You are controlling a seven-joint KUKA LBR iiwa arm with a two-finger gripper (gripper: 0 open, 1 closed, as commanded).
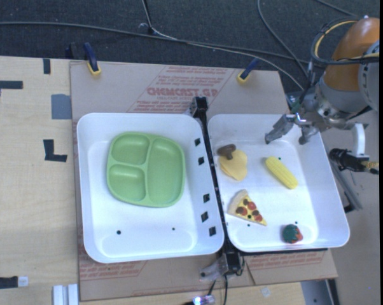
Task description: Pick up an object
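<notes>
Corn cob [281, 172] lies loose in the right bin [325, 189], slanted, nearest my gripper [291, 131], which hangs above the bin's far end with jaws spread and nothing between them. I'd come down across the cob's narrow width, jaws square to its length. Pizza slice [247, 209] and the yellow piece with a brown cap [233, 162] sit well apart, the red-green fruit [291, 234] too. Green divided plate [146, 169] fills the left bin [90, 189] on the counter [26, 183].
</notes>
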